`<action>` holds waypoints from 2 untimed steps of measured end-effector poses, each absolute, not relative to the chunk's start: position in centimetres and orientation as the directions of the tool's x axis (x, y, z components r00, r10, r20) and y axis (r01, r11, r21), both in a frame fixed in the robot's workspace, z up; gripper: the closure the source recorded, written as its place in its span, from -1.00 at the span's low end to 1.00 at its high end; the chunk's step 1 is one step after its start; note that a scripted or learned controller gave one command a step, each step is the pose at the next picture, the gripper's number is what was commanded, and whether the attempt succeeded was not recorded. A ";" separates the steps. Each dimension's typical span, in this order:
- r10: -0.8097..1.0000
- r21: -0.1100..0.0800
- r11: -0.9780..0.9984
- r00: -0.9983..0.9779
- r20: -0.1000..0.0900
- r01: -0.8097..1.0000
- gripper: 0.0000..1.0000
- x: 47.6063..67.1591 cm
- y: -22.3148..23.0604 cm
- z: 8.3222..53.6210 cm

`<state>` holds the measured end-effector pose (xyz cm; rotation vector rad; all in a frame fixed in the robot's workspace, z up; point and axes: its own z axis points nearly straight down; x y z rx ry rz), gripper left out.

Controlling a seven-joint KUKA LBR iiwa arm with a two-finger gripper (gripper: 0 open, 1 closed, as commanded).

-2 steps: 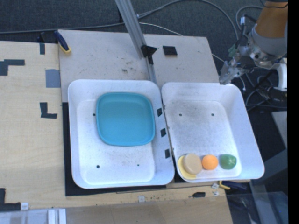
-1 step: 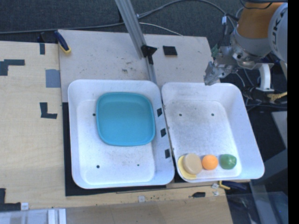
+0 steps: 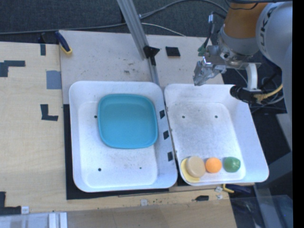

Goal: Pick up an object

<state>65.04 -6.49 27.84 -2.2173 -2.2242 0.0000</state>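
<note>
Items for picking, lower edge of right bin [image 3: 247, 127]: tan disc [image 3: 195, 166] on yellow lid [image 3: 186, 175], orange ball [image 3: 213, 165], green ball [image 3: 232, 164], set in a row. Left bin [image 3: 80, 141]: blue plate [image 3: 127, 120], centre. My claw [image 3: 201, 78]: upper right, over right bin's top rim, holding nothing; whether it is spread, I cannot tell.

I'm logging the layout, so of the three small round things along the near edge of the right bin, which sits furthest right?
The green ball. It ends the row at the right, beside the orange ball, with the tan disc at the left.
</note>
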 end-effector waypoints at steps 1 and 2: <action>1.000 -0.002 0.005 -0.005 0.001 1.000 1.00 65.0 -0.8 25.7; 1.000 -0.002 0.004 -0.004 0.001 1.000 1.00 65.3 5.3 24.3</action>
